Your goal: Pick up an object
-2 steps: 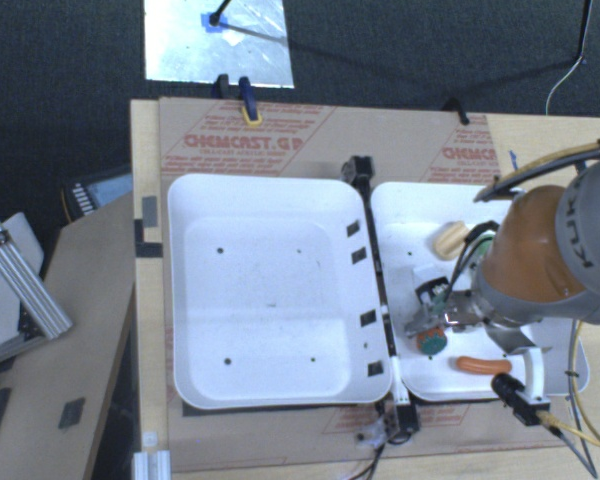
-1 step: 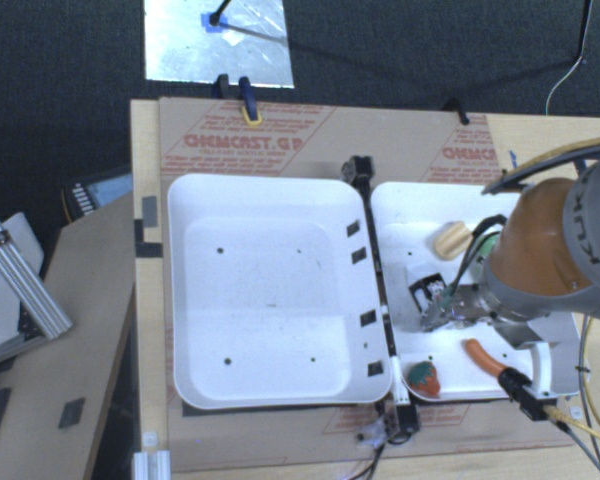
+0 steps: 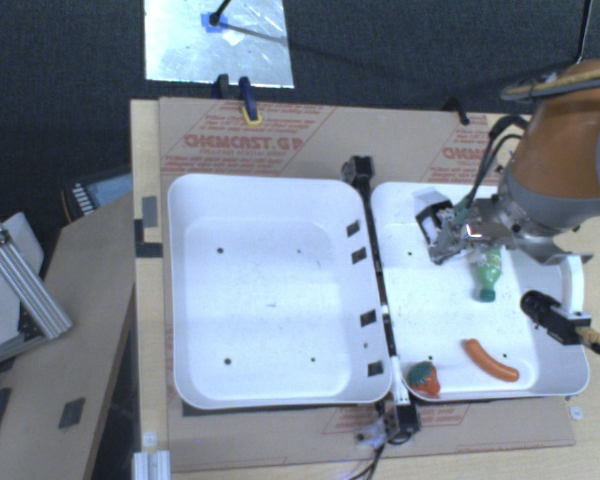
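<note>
My gripper (image 3: 444, 246) hangs low over the upper middle of the right bin (image 3: 410, 298), reaching in from the right. A small green bottle (image 3: 488, 274) lies just to its right, partly under the wrist. An orange sausage-shaped toy (image 3: 491, 360) rests near the bin's front edge. A red toy with a green top (image 3: 423, 377) sits in the front left corner of that bin. Nothing shows between the gripper's tips.
The left bin (image 3: 185, 268) stands beside the right one, the two rims meeting along a seam with black clips (image 3: 370, 288). Both bins rest on a cardboard sheet (image 3: 280, 138). A shiny metal plate (image 3: 218, 26) lies beyond the bench.
</note>
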Robot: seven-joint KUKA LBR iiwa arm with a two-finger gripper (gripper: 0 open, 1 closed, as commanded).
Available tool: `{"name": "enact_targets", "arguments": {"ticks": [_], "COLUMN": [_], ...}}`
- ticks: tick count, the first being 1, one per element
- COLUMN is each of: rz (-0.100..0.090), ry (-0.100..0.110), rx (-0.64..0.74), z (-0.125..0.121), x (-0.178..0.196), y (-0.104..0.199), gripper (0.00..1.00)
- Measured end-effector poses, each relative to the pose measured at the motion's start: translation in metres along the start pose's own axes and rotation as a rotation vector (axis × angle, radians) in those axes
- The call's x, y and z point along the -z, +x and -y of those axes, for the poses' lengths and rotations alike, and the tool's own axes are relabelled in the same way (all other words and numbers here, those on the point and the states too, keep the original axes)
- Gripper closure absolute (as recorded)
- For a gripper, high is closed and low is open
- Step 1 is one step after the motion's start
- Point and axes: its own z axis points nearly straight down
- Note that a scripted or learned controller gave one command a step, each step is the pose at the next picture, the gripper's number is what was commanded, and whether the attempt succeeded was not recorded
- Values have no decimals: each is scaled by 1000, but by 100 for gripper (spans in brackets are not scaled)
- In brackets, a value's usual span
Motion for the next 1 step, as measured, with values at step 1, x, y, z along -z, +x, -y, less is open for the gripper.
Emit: {"name": "enact_targets", "arguments": {"ticks": [1], "rz": [-1], "ry": [4], "rx": [0], "z": [-43], "x": [103], "y": [48], "gripper": [100]}}
